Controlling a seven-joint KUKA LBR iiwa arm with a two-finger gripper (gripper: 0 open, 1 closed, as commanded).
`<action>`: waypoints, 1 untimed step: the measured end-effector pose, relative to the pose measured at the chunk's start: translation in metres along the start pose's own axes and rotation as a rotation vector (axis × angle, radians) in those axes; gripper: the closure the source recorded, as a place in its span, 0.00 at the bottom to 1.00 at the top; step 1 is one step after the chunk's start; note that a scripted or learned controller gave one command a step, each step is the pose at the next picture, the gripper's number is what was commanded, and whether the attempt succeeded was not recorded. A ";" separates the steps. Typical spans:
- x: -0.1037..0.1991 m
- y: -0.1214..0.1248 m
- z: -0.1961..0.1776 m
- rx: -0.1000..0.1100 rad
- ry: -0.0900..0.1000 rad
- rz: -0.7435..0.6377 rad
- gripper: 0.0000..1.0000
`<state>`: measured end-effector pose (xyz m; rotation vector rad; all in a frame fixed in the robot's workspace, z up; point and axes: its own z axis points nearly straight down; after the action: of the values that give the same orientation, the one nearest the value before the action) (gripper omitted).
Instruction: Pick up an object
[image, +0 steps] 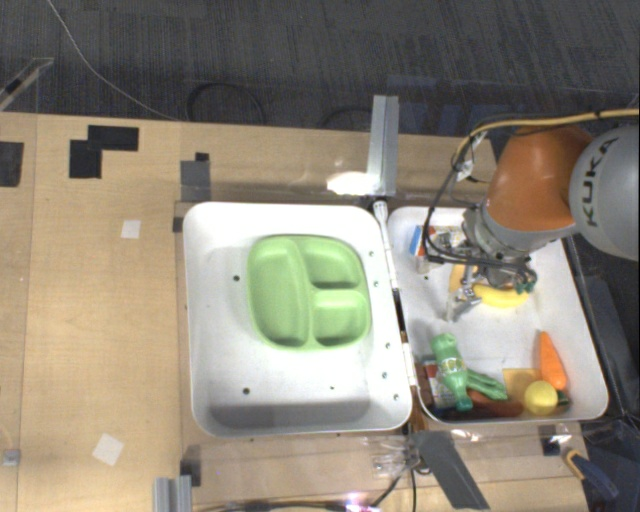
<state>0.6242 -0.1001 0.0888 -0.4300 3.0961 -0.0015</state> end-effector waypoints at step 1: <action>-0.023 -0.075 0.001 -0.014 0.031 -0.055 0.00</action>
<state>0.6665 -0.1664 0.0879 -0.5208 3.1154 0.0126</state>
